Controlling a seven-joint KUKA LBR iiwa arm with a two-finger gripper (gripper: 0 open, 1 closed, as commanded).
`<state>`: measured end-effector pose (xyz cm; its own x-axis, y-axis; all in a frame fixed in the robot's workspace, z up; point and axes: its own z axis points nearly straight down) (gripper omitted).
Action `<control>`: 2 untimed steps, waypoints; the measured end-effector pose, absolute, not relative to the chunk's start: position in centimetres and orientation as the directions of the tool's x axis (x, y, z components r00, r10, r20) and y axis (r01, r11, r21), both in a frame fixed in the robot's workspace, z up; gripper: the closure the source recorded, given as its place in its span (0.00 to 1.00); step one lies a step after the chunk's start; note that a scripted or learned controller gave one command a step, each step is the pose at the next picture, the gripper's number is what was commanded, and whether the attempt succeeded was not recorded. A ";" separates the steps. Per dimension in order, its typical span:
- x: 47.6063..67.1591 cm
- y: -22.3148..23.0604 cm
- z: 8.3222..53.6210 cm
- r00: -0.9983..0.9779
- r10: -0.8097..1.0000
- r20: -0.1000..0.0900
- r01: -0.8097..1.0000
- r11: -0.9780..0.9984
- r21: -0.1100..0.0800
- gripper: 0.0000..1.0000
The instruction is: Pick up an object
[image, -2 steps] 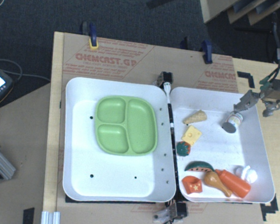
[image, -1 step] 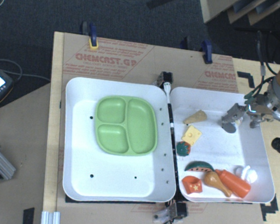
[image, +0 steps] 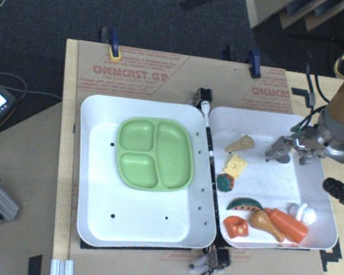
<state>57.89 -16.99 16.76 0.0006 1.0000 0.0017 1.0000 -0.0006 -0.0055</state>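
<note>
Gripper [image: 280, 150] is hanging over the upper right part of the right bin [image: 284, 129], reaching in from the right, and honestly I can't tell its state from this angle (it's just a grey blob against the white floor). Nothing is visibly held in it.

All the pickable stuff sits in that same bin, to the left of and below the tool. Closest is the tan wedge [image: 240, 143], lying to the gripper's left at about the same height in the view, long axis tilted up to the right. Just under it is the yellow cheese slice [image: 236, 167] with holes, flat and thin, so probably annoying to pinch. Below that there's a small round dark teal-and-red piece [image: 225, 182].

Along the near edge is a cluster: a watermelon slice [image: 245, 205], an orange chunk [image: 235, 226], a tan drumstick [image: 265, 223] and an orange carrot [image: 288, 225] touching each other, plus a little white thing [image: 305, 213]. All look like smooth plastic toy food.

Left bin [image: 96, 156] has a green divided plate [image: 156, 153], matte, with three compartments.

My guess: the wedge is the easy target, a short move left, closing across its narrow side.
</note>
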 end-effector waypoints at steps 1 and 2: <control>58.2 -16.7 12.4 0.000 1.000 0.002 1.000 0.000 -0.005 0.00; 58.2 -16.6 8.3 0.000 1.000 0.001 1.000 0.000 -0.003 0.00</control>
